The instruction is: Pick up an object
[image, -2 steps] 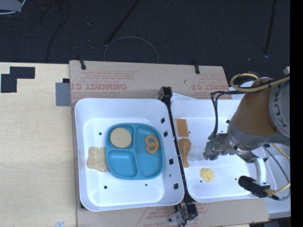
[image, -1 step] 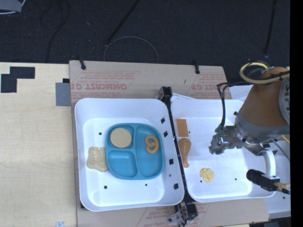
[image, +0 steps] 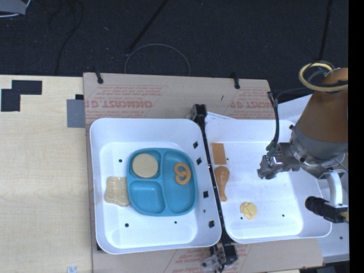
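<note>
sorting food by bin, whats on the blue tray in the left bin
On the blue tray: a round tan cracker and a pretzel, each in its own compartment. Nothing covers the tray.

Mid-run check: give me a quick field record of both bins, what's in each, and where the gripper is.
left bin: blue tray; pale slab touching the tray's left edge
tray contents: round cracker, pretzel
right bin: orange block, drumstick, yellow lump
gripper: over the right bin, right of the drumstick, nothing visibly between its fingers
pick: not yet done
</note>
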`<state>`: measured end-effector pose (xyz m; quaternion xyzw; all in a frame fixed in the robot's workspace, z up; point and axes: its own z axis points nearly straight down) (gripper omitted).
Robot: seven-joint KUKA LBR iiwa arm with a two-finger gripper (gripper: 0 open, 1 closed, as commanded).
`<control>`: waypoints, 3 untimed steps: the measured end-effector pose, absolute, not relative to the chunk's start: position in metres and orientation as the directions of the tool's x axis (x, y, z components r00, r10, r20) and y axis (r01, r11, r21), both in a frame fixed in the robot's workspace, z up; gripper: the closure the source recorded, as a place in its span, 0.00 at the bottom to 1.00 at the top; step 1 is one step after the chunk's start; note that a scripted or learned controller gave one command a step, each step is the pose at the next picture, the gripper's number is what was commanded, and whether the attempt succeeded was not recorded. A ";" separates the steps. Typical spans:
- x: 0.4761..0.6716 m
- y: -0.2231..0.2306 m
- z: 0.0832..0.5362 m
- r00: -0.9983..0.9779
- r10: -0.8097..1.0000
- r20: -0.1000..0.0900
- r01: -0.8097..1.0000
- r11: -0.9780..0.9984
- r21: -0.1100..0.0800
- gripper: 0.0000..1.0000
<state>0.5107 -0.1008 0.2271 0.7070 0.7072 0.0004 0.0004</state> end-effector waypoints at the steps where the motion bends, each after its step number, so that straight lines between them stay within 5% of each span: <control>1: 0.538 -0.064 0.227 -0.003 1.000 0.002 1.000 0.003 -0.001 1.00; 3: 0.568 0.032 0.230 -0.005 1.000 0.002 1.000 0.005 -0.002 1.00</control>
